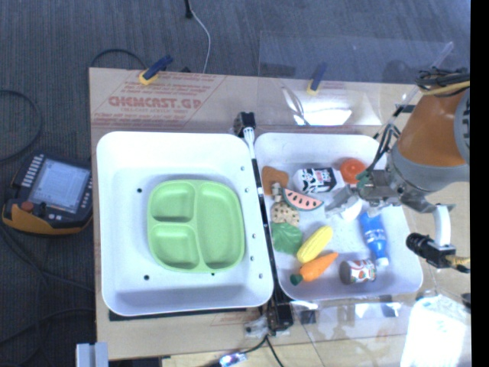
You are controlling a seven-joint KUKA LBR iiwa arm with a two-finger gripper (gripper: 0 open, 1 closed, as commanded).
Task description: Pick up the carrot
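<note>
Jaws unclear: I cannot tell how the gripper stands above the right bin, apart from the orange carrot near its front edge.

I have one camera only, fixed above the worktop and looking down at a slant. It faces the far edge of the worktop, so the dark carpet fills the top of the picture and the near edge lies at the bottom. It stands far enough to take both white bins whole: the left bin sits near the middle of the picture, the right bin closer to the right side. The arm enters from the right and is cut by the frame there. At the left, on the carpet, I also see a hand-held control pendant.
</note>
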